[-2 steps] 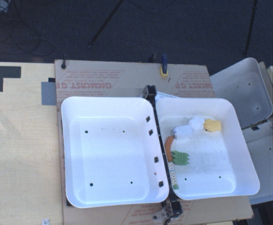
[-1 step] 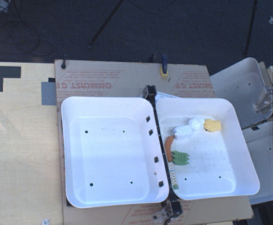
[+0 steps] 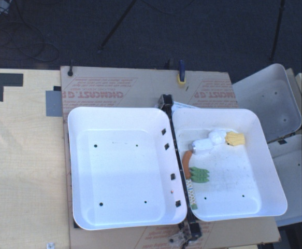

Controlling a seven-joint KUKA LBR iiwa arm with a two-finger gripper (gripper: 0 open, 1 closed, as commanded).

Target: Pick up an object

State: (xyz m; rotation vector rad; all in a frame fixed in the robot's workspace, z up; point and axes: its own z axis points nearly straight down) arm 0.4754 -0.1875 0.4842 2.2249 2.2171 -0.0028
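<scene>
The right bin (image 3: 264, 191) holds a few small objects near its left and upper part. A yellow piece (image 3: 235, 138) lies beside a white rounded object (image 3: 217, 136). A white block (image 3: 203, 145) sits just left of them. An orange carrot-like object (image 3: 186, 164) lies along the bin's left wall, with a green leafy piece (image 3: 199, 175) touching its lower end.
The left bin (image 3: 78, 191) sits beside the right one, joined by a black divider with clips (image 3: 172, 160). Both rest on a cardboard sheet (image 3: 114, 90). A blue and yellow clamp (image 3: 181, 72) holds the sheet's far edge. A grey metal plate (image 3: 267, 100) stands at right.
</scene>
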